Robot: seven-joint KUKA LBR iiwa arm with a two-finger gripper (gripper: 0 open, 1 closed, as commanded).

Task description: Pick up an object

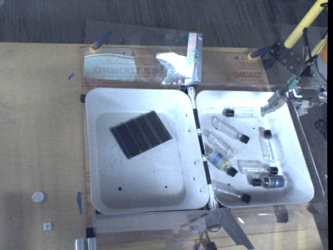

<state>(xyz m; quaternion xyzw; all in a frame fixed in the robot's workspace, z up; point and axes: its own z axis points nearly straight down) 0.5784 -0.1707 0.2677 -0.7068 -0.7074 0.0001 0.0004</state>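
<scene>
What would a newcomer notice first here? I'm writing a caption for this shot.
First, the dark ribbed slab lying askew in the left bin, stark against the white. Next, the clutter of clear black-capped vials scattered across the right bin. Then the tool at that bin's upper right edge, near one vial.

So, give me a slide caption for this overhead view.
Gripper over right bin of clear vials; left bin holds dark slatted panel.

Robotics lab, wooden bench [36, 113] with two white bins [99, 100] (one holding clear vials [229, 127]), clamps [100, 40]
</scene>
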